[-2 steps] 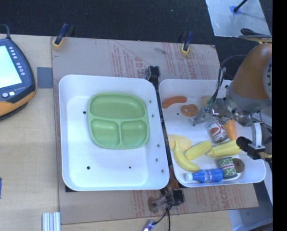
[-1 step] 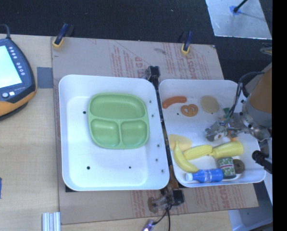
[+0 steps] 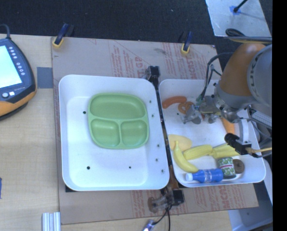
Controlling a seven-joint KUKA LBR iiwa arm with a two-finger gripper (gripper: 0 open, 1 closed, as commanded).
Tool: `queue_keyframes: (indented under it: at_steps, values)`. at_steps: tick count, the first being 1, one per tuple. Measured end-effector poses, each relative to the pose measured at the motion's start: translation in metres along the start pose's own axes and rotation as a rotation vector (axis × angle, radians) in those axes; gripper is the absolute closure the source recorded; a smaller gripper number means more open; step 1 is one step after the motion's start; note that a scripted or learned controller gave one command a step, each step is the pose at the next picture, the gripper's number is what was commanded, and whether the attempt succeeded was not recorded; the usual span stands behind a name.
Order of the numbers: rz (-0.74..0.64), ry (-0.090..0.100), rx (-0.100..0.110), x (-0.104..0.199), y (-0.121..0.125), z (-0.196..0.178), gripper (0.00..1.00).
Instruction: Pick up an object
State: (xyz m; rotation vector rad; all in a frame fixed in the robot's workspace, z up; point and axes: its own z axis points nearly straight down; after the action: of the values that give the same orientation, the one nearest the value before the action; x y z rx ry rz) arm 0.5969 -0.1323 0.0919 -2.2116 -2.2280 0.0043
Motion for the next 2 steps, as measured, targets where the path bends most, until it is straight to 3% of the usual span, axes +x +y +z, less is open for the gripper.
queue_keyframes:
  at_steps: [1,2]
  values:
    - [0.004,0.002,-0.001,0.015,0.052,-0.001,0.0]
    - [0.006,-0.008,0.002,0.033,0.059,-0.002,0.0]
